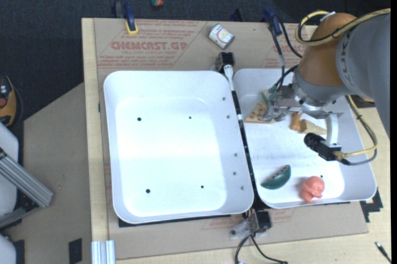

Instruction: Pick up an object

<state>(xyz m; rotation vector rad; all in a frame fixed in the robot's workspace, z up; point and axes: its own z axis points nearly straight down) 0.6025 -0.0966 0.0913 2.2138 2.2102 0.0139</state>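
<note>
The gripper [286, 109] hung low in the right bin [353, 185], over small tan pieces [259, 113]. The green wedge [276, 177] and pink toy [312, 187] lay nearer the front rim, well apart from it

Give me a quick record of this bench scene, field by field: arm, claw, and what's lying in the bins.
arm: reaches in from the right, over the right bin
claw: low at the right bin's far left part
near claw: tan flat piece, small brown piece
right bin near edge: green wedge, pink object
left bin: white
outside bins: small box on the board
</note>
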